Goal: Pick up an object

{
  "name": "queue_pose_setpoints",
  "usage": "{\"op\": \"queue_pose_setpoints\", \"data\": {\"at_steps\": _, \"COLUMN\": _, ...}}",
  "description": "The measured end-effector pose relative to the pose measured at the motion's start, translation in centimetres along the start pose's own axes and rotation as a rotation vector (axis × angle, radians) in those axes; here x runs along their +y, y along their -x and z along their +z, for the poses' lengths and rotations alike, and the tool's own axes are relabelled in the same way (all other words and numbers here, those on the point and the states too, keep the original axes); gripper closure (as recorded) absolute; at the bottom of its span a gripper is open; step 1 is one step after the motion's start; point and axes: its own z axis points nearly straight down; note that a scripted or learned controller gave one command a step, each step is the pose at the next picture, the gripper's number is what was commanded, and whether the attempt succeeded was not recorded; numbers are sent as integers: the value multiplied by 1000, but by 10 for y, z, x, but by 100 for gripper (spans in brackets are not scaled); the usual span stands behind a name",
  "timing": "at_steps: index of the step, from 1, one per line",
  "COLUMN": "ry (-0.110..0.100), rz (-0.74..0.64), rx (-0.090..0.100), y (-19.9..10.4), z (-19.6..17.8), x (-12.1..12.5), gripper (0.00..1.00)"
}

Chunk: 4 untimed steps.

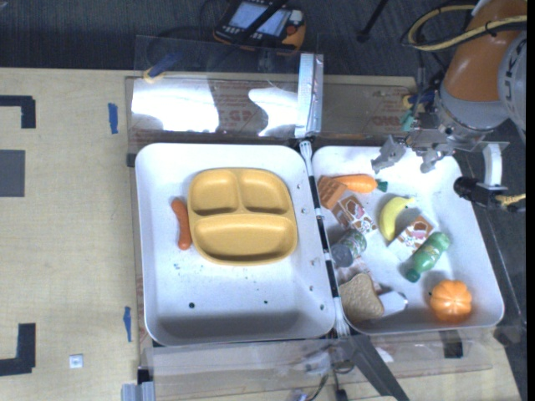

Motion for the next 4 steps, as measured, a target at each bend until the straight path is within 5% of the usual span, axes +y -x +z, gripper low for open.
{"op": "queue_pose_setpoints", "data": {"at_steps": 1, "ry": 3, "rz": 116, "rx": -1, "y": 42, "z": 107, "x": -40, "gripper": 0}}
{"op": "queue_pose_setpoints", "data": {"at_steps": 2, "ry": 8, "rz": 119, "rx": -1, "y": 42, "z": 96, "x": -39, "gripper": 100}}
{"op": "queue_pose_setpoints", "data": {"at_steps": 3, "ry": 4, "rz": 6, "rx": -1, "y": -24, "z": -10, "x": -8, "gripper": 100}}
{"op": "queue_pose_setpoints", "data": {"at_steps": 4, "ry": 4, "rz": 139, "rx": -2, "y": -20, "z": 62, "x": 20, "gripper": 100}}
